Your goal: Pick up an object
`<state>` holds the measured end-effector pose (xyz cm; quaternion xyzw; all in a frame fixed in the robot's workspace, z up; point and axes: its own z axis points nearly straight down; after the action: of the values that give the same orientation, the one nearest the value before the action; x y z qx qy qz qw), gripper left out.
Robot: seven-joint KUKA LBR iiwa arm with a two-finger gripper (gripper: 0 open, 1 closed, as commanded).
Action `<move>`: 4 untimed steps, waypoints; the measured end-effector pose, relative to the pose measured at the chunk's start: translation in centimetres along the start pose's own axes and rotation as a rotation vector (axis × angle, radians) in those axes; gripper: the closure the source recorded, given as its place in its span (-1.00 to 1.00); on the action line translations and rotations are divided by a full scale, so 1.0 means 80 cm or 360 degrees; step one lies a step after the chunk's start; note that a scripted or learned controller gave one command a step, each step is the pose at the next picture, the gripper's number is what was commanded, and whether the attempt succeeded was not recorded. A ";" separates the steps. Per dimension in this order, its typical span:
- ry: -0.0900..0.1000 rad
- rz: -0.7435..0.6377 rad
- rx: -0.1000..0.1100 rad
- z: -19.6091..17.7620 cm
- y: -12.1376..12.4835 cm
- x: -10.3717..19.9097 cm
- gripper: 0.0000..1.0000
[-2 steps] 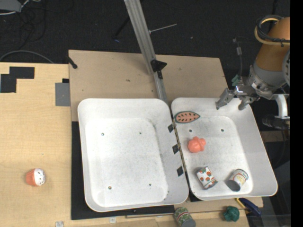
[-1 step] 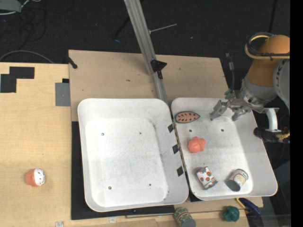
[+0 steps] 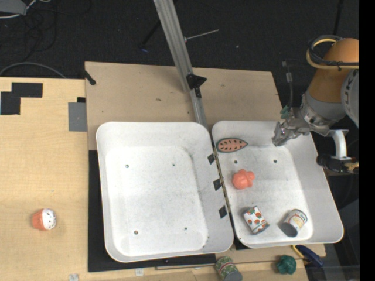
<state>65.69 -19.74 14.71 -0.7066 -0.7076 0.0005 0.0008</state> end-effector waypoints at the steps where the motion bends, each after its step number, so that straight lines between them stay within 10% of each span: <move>1: -0.0003 0.0000 -0.0010 -0.071 0.003 0.002 1.00; 2: -0.0004 0.0000 -0.0013 -0.150 0.004 0.006 1.00; 4: 0.0003 -0.0003 0.0003 -0.145 -0.012 0.061 1.00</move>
<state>64.77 -14.87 26.27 -0.7060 -0.7082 0.0006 0.0020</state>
